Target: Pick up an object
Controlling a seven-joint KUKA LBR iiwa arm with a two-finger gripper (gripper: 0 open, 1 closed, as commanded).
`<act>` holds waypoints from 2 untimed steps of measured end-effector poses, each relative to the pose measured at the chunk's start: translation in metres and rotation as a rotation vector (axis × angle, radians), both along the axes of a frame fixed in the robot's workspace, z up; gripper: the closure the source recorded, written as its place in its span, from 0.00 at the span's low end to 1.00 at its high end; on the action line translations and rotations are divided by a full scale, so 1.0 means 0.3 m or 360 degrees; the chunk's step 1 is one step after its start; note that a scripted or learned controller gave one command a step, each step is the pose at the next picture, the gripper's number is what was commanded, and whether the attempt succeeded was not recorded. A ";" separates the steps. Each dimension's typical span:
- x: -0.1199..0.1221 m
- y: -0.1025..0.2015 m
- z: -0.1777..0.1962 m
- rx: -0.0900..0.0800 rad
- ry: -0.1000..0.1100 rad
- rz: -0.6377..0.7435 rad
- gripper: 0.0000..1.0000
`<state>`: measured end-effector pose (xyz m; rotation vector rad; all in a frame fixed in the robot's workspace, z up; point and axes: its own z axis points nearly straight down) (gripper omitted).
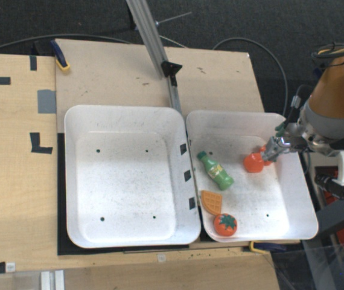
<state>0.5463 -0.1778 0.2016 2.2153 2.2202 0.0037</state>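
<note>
The right bin [293,222] holds several small items. A red-orange rounded fruit-like toy [253,163] lies in its upper right part. My gripper [271,150] reaches in from the right, and its tip is right against the upper right end of that red toy. Whether the toy is gripped cannot be made out. A green bottle [215,170] lies tilted near the bin's left wall. Below it is an orange wedge-shaped piece [211,202]. A red tomato with a green top [225,224] rests at the front edge.
The left bin [75,162] stands beside the right one, sharing a raised divider [189,174]. A slanted metal pole [151,32] crosses the back of the bench. Wooden bench top surrounds the bins, and cables run behind.
</note>
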 end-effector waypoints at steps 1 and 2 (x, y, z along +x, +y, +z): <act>0.001 0.002 0.031 0.0003 0.0008 -0.0002 1.00; 0.024 0.178 0.004 0.0005 0.0011 0.0006 1.00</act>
